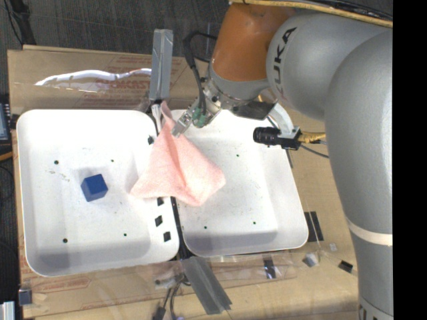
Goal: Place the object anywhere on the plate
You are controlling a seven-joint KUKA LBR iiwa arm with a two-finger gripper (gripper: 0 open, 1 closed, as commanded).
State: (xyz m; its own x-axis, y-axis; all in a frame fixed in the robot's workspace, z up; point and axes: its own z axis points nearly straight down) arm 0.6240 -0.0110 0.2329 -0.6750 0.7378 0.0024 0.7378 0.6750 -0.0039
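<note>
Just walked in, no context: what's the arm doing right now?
The KUKA arm reaches in over the two white bins, its gripper pinching the top corner of a pink cloth. The cloth hangs from that corner and drapes across the divide between the left bin and the right bin, its lower edge resting on both. A small blue cube sits untouched in the left bin. I can't make out a plate, so the placing step isn't done.

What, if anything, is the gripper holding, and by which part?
The gripper holds the pink cloth by its top corner; the rest hangs down in a cone across the divide between the two white bins.
</note>
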